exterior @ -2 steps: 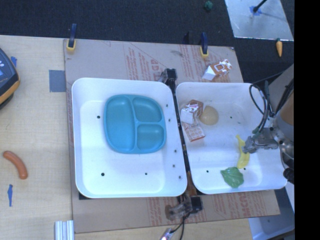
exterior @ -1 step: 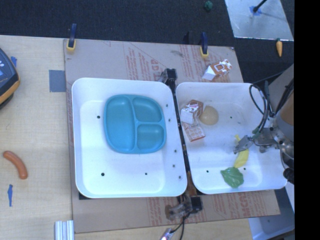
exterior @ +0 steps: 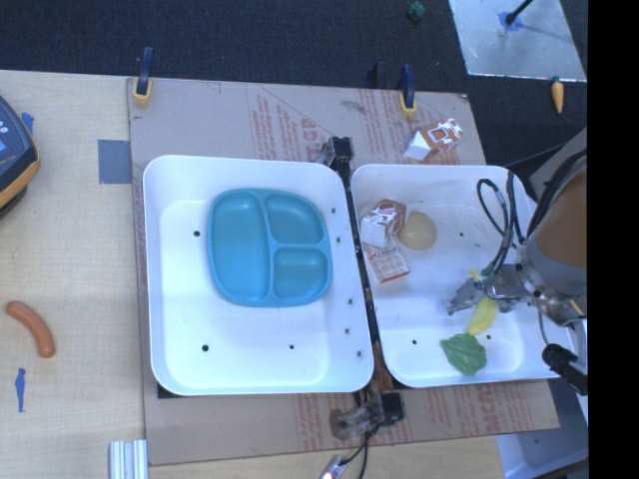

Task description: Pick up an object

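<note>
The right bin (exterior: 439, 367) holds a small brown-and-white carton (exterior: 382, 222), a beige round item (exterior: 418, 232), a flat printed packet (exterior: 387, 264), a yellow piece (exterior: 482, 316) and a green leafy piece (exterior: 464, 353). My gripper (exterior: 477, 295) hangs low over the right side of this bin, just above and touching the upper end of the yellow piece. The arm's grey body and orange band (exterior: 564, 233) rise behind it at the right edge. Whether anything is held is unclear from this angle.
The left bin (exterior: 170, 267) holds a blue divided plate (exterior: 270, 246). Outside the bins lie a second small carton (exterior: 432, 140) behind the right bin, a sausage (exterior: 31, 328) at the far left, and a dark device (exterior: 12, 158) at the left edge.
</note>
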Controlling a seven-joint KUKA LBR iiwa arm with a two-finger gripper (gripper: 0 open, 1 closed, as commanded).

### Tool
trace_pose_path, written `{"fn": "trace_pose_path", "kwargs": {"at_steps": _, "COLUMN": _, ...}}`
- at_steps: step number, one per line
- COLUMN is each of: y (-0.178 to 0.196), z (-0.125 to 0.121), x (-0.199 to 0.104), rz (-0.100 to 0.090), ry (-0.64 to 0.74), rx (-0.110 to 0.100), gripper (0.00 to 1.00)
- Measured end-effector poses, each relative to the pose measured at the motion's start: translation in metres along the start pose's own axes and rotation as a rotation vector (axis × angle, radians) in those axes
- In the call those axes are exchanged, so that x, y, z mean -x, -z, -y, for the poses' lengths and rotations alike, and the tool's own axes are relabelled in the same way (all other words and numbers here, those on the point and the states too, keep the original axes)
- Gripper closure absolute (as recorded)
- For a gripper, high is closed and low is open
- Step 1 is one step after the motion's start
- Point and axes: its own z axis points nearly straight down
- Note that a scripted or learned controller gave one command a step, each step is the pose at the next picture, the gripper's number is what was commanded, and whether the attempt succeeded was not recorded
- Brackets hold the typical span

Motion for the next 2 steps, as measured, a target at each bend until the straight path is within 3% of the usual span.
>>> {"fn": "trace_pose_path", "kwargs": {"at_steps": 1, "y": 0.010, "z": 0.000, "x": 0.001, "rz": 0.001, "ry": 0.003, "rx": -0.001, "gripper": 1.00}}
{"fn": "trace_pose_path", "kwargs": {"at_steps": 2, "y": 0.052, "z": -0.064, "x": -0.074, "rz": -0.001, "ry": 0.000, "rx": 0.002, "gripper": 1.00}}
